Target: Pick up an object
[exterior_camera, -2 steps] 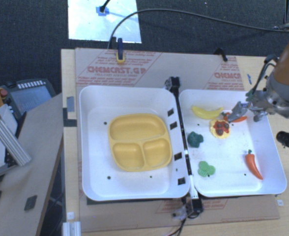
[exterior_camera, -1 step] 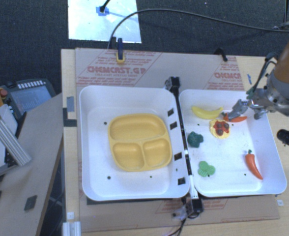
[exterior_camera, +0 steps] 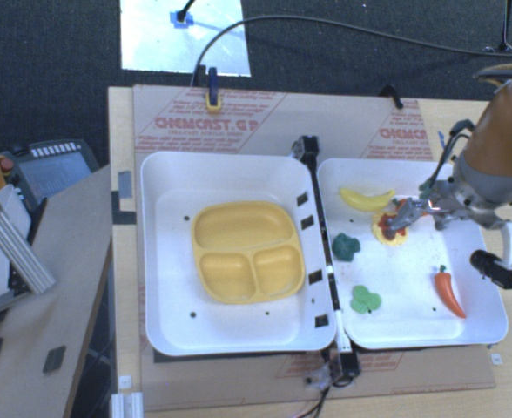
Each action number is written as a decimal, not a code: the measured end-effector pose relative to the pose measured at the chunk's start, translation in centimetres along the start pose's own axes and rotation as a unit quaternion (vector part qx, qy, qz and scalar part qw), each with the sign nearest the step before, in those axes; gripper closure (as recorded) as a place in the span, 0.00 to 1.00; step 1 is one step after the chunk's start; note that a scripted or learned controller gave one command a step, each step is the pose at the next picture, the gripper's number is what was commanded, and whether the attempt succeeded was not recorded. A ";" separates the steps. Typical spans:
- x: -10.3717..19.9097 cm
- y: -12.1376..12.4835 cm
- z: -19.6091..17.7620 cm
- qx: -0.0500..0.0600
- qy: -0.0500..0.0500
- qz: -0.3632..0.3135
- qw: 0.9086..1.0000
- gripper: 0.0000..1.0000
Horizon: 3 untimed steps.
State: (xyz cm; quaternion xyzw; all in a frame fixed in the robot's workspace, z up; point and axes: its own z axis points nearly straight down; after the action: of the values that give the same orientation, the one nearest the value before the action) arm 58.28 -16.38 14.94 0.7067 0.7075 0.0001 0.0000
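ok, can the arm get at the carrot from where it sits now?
Probably yes. The carrot lies alone on bare floor of the right bin, near its right wall, apart from the other toys. The gripper is further back in that bin, by the banana.

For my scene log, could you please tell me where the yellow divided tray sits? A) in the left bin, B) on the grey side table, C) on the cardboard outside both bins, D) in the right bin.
A: the yellow divided tray lies flat inside the left bin, apart from the toy food in the right bin.
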 end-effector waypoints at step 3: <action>0.1 -0.2 5.4 -0.001 0.000 0.000 1.000 1.00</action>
State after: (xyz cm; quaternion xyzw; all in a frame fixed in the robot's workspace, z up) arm 58.04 -16.32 9.55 0.7068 0.7074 0.0008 0.0014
